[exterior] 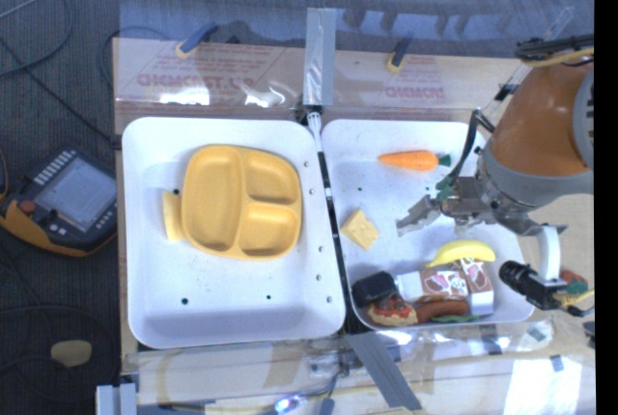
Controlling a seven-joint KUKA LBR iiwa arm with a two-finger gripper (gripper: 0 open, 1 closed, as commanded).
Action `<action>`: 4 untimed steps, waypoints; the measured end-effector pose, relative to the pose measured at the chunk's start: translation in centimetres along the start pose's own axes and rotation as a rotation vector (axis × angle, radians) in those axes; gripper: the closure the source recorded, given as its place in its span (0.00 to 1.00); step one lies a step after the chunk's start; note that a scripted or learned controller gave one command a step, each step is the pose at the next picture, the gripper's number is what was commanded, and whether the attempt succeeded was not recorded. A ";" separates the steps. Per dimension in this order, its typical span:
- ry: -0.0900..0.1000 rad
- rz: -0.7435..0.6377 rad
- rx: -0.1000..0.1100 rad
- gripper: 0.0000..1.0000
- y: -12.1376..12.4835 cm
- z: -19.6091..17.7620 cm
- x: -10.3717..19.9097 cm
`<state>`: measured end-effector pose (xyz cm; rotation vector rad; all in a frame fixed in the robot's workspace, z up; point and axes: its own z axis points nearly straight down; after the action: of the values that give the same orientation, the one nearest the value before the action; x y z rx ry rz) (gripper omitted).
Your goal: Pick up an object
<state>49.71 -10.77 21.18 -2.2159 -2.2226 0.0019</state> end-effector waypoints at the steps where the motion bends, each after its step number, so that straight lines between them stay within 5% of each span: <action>1: -0.004 -0.081 -0.015 0.00 -0.9 12.2 -3.0; 2: -0.002 -0.082 -0.017 1.00 -0.8 11.2 -2.9; 3: -0.002 0.054 0.000 1.00 4.0 2.9 3.9; 4: -0.002 0.054 0.000 0.00 4.0 2.9 3.9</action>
<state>53.71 -6.90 18.26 -2.2762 -2.1620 0.0043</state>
